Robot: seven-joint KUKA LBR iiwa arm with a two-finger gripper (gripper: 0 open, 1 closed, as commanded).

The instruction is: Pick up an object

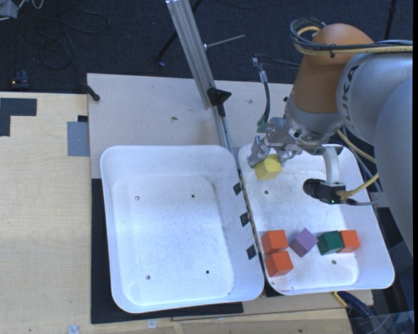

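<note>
My gripper (267, 158) hangs over the far left part of the right bin (373, 273), shut on a yellow block (268, 168) that shows between and just below its fingers. Along the near side of that bin lie two orange blocks (274, 241) (279, 262), a purple block (303, 242), a green block (329, 243) and a third orange block (349, 240) touching the green one. All of these lie well below the gripper in the view.
The left bin (113, 186) stands beside the right one, its rim touching it. A slanted aluminium bar (195, 54) rises from the bins' shared edge, just left of the gripper. A black cable end (324, 190) hangs by the wrist.
</note>
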